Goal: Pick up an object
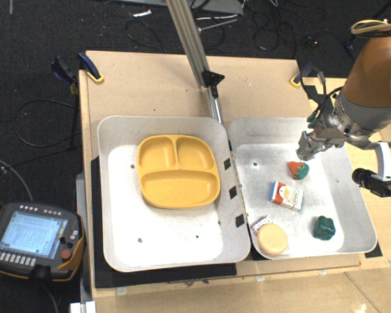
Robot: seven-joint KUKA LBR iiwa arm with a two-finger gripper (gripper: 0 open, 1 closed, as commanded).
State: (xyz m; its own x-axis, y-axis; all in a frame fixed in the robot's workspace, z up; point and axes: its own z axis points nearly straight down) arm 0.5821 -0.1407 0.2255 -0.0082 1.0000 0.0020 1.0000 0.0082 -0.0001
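1. Two shallow white bins sat side by side on the bench [150, 90]: the left bin [117, 240] and the right bin [352, 194].
2. Left bin held a yellow divided tray [178, 171], three compartments, lying flat toward the bin's far half.
3. Right bin held four loose objects: a red-and-green toy [299, 169] near the far middle, a small red-and-white carton [287, 195] just nearer the camera than it, a dark green object [324, 227] toward the near right, and a round tan disc [272, 238] at the near left corner, against the bin's rim.
4. Arm [371, 77] reached in from the right, orange band above the grey wrist.
5. Gripper [307, 150] hung over the far part of the right bin, just above and beside the red-and-green toy. Tip was close to the toy; contact could not be judged.
6. Finger state of the gripper could not be told from this angle. No object was seen between them.
7. All four objects lay on the bin floor, apart from each other.
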